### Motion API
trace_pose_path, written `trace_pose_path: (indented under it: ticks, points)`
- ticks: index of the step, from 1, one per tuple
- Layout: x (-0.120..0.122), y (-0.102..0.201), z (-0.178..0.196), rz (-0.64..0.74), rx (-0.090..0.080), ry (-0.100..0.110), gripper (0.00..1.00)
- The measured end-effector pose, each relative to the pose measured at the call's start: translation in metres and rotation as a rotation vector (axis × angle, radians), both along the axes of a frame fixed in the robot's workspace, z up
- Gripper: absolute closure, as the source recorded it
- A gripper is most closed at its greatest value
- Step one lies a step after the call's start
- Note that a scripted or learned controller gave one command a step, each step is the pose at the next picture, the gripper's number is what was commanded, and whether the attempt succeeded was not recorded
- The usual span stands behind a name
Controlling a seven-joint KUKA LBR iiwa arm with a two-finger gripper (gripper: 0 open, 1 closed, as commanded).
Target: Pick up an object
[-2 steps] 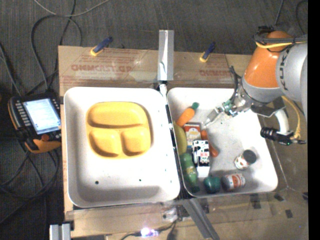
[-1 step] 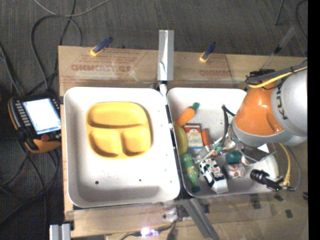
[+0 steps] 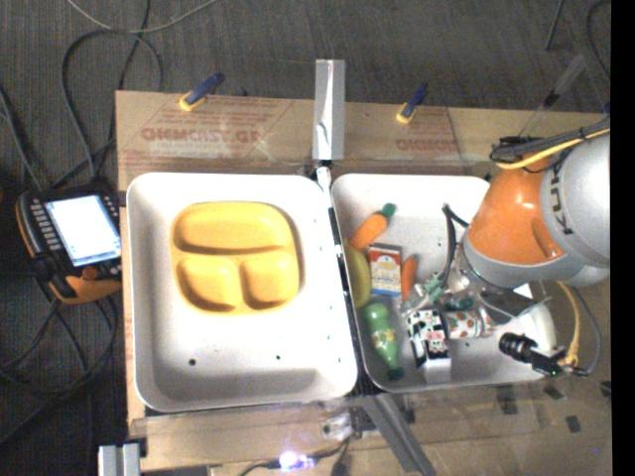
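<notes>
Down over the right-hand shallow white bin (image 3: 437, 191) we go, from the fixed overhead camera: the grey arm with its orange band (image 3: 521, 228) reaches in from the right, and its claw (image 3: 446, 310) sits low among the clutter at the near end of that bin. Whether the claw is apart or together I cannot tell; the wrist body covers most of it and what peeks out blends with the toys below.

Right at the claw lies a small white carton with black patches (image 3: 429, 333), touching or nearly so, and just to the claw's right a little white cup with red spots (image 3: 464, 323). To the claw's left, a green plastic bottle (image 3: 382, 337) lies along the bin wall, with a yellow banana-shaped toy (image 3: 359, 276) beyond it. Up and left of the claw sit a red-and-white snack box (image 3: 385, 269), a small orange carrot stick (image 3: 409, 276) beside it, and farther off a bigger orange toy carrot with a green top (image 3: 371, 226).

Well to the claw's left, the other white bin (image 3: 149, 266) carries a yellow divided plastic tray (image 3: 236, 256).

My read: this is the reach-and-descend step, nothing visibly gripped yet. The patched carton looks the likeliest target. Next comes a clean close on one item, crowded neighbours permitting, then a straight lift.
</notes>
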State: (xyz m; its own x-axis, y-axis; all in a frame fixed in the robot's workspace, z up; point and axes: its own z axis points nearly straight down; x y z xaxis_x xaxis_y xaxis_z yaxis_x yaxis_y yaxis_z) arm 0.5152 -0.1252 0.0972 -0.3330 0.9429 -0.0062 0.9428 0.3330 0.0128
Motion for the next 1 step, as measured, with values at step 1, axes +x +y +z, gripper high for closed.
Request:
trace_pose_path:
  ticks: [1]
  points:
    - [0.0611, 0.0481, 0.1360, -0.142, -0.002, 0.019, 1.00]
